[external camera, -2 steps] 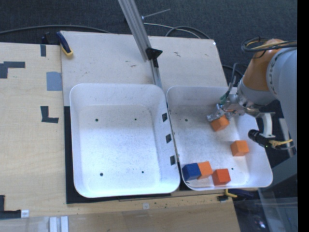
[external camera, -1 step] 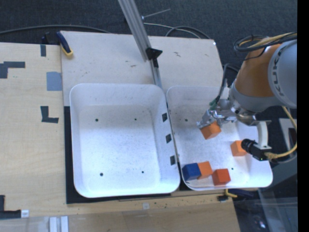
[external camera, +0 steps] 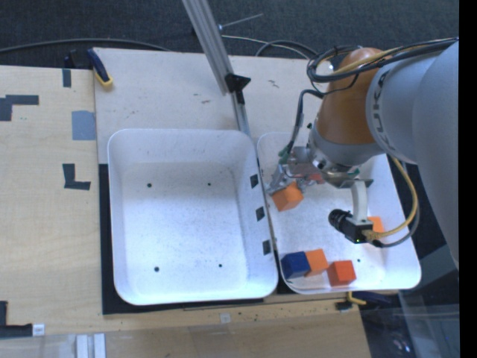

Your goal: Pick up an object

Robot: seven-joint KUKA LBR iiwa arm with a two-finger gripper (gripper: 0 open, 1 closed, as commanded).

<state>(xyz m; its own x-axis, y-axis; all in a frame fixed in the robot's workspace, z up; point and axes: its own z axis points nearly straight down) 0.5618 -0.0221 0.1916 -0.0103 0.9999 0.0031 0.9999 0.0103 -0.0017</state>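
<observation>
1. Gripper (external camera: 286,187), hanging over the right bin's (external camera: 399,274) left side, pinches an orange block (external camera: 287,198) between nearly closed fingers
2. Arm (external camera: 387,88) enters from the right, wrist bent downward
3. Near edge: one blue block (external camera: 295,264), two orange blocks (external camera: 317,259) (external camera: 341,272)

Even, bright overhead light, soft focus throughout.

We see the two white bins, the left bin (external camera: 179,215) and the right bin (external camera: 395,267), lit nearly to washout, their walls losing detail toward nine o'clock. Shadows stay faint and short; a soft one lies under the arm (external camera: 387,95) at about three o'clock. The dark floor (external camera: 89,10) along twelve o'clock falls off into murk. The orange band (external camera: 350,118) carries a mild sheen. We find edges everywhere slightly smeared and grainy, and the small blocks (external camera: 317,263) at five o'clock read as blurred colour patches.
</observation>
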